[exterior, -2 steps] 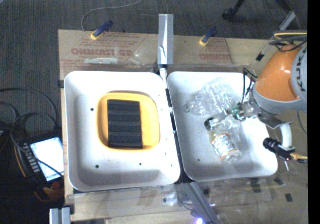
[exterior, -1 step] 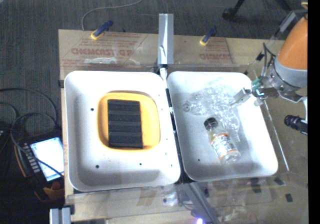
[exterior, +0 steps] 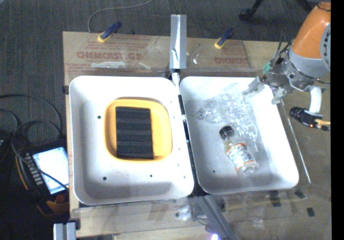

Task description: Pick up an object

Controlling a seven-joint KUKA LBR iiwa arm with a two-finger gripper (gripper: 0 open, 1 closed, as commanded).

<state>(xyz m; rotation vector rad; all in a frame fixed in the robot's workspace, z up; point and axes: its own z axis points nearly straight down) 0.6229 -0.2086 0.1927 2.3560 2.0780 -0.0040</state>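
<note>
The small clear bottle [exterior: 239,154] with a black cap lies on its side in the right bin [exterior: 279,177]. Clear crumpled plastic [exterior: 228,107] lies just beyond the bottle. The hand [exterior: 269,89] hovers above that bin's far right corner, seemingly gripping nothing.

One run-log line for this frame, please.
stage: approach | gripper: over right bin far corner, holding nothing visible | bottle: lying in right bin | left bin: yellow-black block
</note>
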